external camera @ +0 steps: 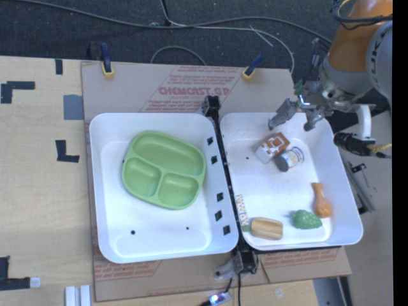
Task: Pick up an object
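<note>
My gripper [296, 118] hangs open over the back of the right bin [255, 190], its two fingers spread with nothing between them. Just below it lie a small white and orange box [272, 146] and a little can [290, 159], touching each other. Further forward in the same bin are an orange toy piece [320, 201], a green leafy toy [306, 220] and a tan bread-like block [266, 227].
The left bin [108, 190] holds a green divided plate [164, 169]. A black divider with clips [220, 164] runs between the bins. Cables [360, 144] trail at the right beside the arm.
</note>
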{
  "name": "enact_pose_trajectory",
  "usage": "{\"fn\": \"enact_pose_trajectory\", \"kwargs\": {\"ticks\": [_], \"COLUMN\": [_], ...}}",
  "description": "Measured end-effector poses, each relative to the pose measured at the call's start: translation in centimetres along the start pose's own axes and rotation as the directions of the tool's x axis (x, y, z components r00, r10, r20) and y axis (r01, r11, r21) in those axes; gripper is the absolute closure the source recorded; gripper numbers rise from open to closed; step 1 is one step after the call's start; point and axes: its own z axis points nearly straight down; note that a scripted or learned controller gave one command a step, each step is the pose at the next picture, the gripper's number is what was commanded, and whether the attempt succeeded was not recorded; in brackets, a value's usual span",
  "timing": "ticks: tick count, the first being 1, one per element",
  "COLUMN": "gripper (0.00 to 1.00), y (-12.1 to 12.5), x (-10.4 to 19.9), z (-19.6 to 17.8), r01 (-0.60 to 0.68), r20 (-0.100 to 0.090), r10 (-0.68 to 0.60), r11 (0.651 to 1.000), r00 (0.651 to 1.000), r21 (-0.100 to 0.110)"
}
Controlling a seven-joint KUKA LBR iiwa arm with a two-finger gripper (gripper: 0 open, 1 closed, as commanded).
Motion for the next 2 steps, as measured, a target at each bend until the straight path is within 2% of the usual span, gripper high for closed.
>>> {"fn": "enact_pose_trajectory", "kwargs": {"ticks": [1,2], "gripper": [0.0,0.0], "y": [0.2,0.8], "x": [0.0,-0.2], "z": [-0.9,3.7], "r01": [0.004,0.003], "r20": [0.002,0.003], "r10": [-0.004,-0.003], "r11": [1.0,1.0], "r00": [1.0,1.0], "r21": [-0.013,-0.01]}}
